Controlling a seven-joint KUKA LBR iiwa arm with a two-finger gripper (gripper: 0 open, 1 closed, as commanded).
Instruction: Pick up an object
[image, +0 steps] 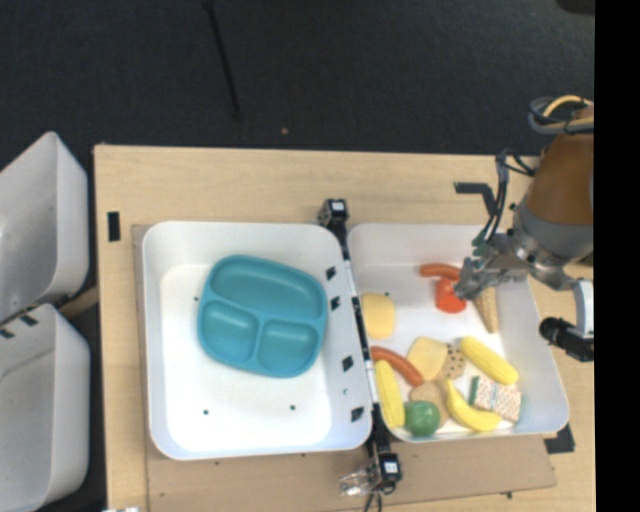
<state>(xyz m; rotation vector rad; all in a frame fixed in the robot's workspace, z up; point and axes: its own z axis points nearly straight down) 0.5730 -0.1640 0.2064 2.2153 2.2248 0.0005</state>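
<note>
Camera view: the arm's gripper (472, 283) hangs low in the right bin (400, 245), just beside a red toy (447, 296).

Whether it grips anything cannot be told. Toy foods crowd that bin's near end; a blue divided plate (263, 315) lies in the left bin (170, 400).

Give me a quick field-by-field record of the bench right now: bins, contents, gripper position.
left bin: holds a blue divided plate
right bin: holds a pile of toy food
near front of right bin: corn cob, green round piece, banana
middle of right bin: pale yellow block, sausage
gripper: low over the back of the right bin, beside a red piece and a cone
grasp: cannot tell from this view
</note>
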